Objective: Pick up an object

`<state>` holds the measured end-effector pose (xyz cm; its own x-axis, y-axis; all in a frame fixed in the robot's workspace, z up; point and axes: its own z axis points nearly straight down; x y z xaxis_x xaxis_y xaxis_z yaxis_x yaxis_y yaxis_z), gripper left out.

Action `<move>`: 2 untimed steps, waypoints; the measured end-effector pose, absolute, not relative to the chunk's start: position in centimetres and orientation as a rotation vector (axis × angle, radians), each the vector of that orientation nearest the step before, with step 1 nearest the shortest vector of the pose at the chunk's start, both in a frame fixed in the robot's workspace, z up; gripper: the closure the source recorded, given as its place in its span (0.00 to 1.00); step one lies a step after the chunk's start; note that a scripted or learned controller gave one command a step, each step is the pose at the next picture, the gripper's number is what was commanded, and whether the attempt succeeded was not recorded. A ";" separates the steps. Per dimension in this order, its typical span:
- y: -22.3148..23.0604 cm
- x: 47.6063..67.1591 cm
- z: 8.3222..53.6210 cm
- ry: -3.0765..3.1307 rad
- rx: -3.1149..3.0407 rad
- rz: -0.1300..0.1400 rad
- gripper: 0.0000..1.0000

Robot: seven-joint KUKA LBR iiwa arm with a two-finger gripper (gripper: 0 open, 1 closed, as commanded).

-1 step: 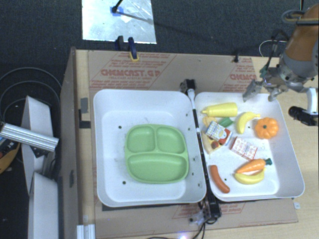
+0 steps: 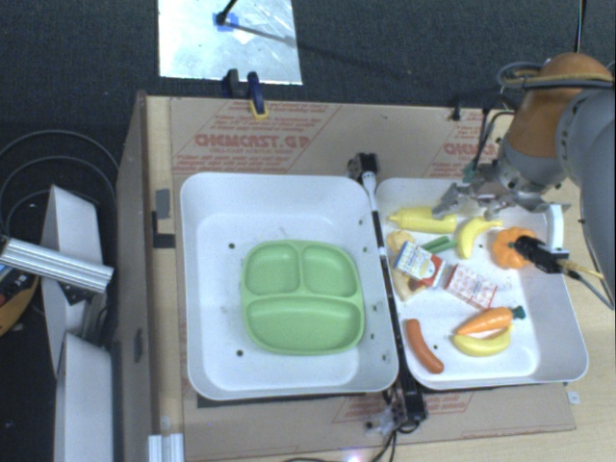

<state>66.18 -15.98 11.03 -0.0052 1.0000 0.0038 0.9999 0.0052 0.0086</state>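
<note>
Hovers over the back of the right bin [image 2: 568, 354]: hand [image 2: 478, 197], fingers splayed fairly wide, apparently gripping nothing, though view is coarse. Just below and left lies a yellow banana [image 2: 423, 220], long axis running left-right, with a second banana [image 2: 471, 236] directly beneath the fingertips.

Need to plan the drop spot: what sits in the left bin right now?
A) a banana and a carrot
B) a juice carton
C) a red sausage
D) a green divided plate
D: the green divided plate lies alone in the middle of the left bin, while the toy foods are all in the right bin.
</note>
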 end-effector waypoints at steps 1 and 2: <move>-10.4 63.0 9.1 2.229 2.209 0.007 0.00; -10.1 66.3 8.8 2.245 2.232 -0.055 0.00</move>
